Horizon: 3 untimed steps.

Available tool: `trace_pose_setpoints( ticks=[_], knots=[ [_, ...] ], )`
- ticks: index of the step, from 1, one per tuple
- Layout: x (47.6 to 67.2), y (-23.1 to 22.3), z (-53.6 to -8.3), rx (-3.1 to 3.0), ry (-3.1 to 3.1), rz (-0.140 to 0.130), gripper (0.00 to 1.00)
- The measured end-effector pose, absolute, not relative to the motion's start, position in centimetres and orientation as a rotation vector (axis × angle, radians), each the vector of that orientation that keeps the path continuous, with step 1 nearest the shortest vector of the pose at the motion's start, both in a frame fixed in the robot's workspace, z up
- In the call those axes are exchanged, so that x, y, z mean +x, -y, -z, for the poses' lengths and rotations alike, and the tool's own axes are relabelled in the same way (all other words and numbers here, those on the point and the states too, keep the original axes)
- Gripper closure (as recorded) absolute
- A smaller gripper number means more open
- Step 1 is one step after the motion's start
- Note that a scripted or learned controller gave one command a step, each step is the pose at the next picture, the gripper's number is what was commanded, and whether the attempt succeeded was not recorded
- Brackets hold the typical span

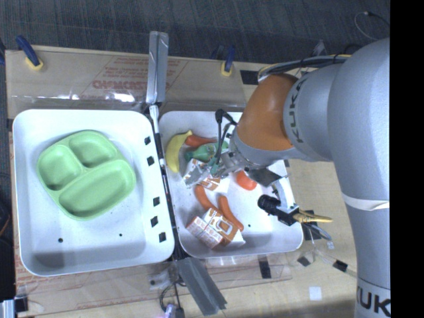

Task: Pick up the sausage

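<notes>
The grey arm (351, 124) enters from three o'clock and bends toward nine, its orange band (265, 114) just above the wrist. The gripper (215, 164) points down toward seven o'clock, largely hidden beneath the wrist.

You have one fixed camera above the bench (199, 71), looking down at a slant. Both white bins sit side by side in frame: the left bin (40, 244) toward the left edge of the bench, the right bin (278, 240) at center. Dark floor runs along the top of your picture, beyond the bench's far edge. The arm (331, 111) comes in from the right and stands nearer the lens than the bins, covering the right bin's far right corner.
</notes>
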<state>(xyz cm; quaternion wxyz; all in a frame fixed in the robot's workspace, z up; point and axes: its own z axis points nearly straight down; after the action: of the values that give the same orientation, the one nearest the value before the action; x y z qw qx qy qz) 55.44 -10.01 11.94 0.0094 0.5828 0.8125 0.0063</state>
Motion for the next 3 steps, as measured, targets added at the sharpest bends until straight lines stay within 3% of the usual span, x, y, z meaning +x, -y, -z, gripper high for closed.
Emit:
trace_pose_setpoints(
  ticks=[1, 2, 3],
  knots=[
    [48.8, 12.7, -9.5, 1.804, -2.564, -0.006, 0.0],
    [49.1, 12.5, -10.7, 1.793, -2.567, -0.011, 1.0],
    [49.1, 12.6, -10.6, 1.794, -2.567, -0.009, 0.0]
  ],
)
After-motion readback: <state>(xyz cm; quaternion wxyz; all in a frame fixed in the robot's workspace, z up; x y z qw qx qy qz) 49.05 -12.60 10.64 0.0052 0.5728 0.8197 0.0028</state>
